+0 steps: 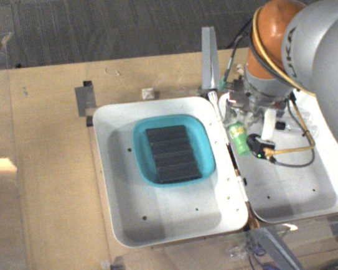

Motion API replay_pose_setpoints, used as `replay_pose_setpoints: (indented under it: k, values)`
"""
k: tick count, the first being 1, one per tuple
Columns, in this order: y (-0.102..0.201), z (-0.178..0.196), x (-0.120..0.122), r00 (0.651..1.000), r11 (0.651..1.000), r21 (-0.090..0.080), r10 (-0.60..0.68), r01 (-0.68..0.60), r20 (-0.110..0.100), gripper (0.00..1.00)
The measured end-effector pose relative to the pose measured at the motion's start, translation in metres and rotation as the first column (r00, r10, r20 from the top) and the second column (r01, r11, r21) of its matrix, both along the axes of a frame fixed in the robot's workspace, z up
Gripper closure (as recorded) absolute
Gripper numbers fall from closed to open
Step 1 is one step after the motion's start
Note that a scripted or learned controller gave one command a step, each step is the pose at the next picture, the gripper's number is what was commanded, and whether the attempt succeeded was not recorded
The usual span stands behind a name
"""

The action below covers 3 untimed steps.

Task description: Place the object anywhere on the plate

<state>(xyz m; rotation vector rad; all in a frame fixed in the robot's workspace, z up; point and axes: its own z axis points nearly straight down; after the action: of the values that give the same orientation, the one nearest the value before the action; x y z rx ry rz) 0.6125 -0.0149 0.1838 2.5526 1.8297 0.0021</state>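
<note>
A teal, rounded-square plate (204,152) lies in the upper middle of the left bin (128,219), with a dark ribbed rectangle (172,154) covering its centre. A small green object (238,138) sits at the left wall of the right bin (292,198), close to the divider between the bins. My gripper (240,116) hangs directly above the green object's upper end, under the grey wrist with its orange band (269,25). The wrist hides how the gripper meets the object.
A cable loops from the wrist over the right bin's floor (292,157). A grey upright post (209,59) stands behind the bins at the divider. Small brackets sit on the wooden bench at the left bin's corners.
</note>
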Motion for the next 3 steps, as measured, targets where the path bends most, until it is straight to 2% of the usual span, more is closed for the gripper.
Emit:
replay_pose_setpoints:
  k: [1, 2, 3]
  values:
    - [0.0, 0.0, 0.0, 1.0, 1.0, 0.0, 0.0, 0.0, 0.001, 0.0]
    - [0.0, 0.0, 0.0, 1.0, 1.0, 0.0, 0.0, 0.0, 0.001, 0.0]
    - [0.02, 0.037, -0.011, 1.0, 1.0, 0.001, -0.016, 0.016, 0.003, 0.0]
